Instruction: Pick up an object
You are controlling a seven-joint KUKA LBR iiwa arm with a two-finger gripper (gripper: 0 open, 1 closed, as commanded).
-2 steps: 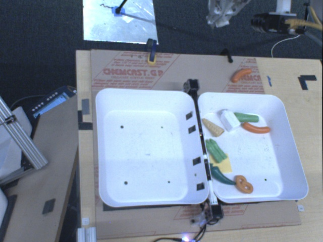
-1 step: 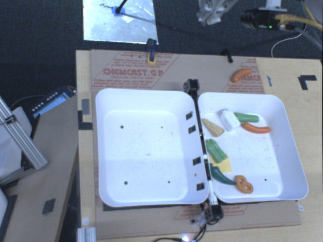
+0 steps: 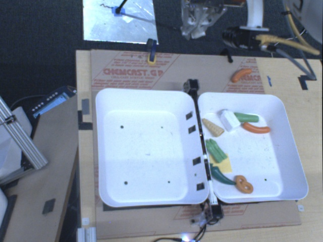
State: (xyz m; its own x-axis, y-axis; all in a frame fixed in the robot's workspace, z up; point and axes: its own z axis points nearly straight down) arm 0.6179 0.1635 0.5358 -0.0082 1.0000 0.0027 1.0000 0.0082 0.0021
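My gripper [image 3: 196, 28] hangs high at the top of the camera view, above the back edge of the bench and well clear of both bins; nothing shows between its fingers. The right bin [image 3: 287, 135] holds several toy foods: a tan cone [image 3: 212, 127], a white block [image 3: 228, 120], a green pod [image 3: 246, 117], an orange sausage [image 3: 256, 129], a green ridged piece [image 3: 217, 149] on a yellow slab [image 3: 225, 164], a dark green pepper [image 3: 222, 176] and a brown pretzel [image 3: 244, 184].
The left bin [image 3: 146, 145] lies beside the right one, joined by black clips [image 3: 197, 145] along the middle. An orange sausage [image 3: 240, 75] lies on the cardboard behind the right bin. A yellow-blue clamp [image 3: 151, 52] sits at the back edge. Cables run at top right.
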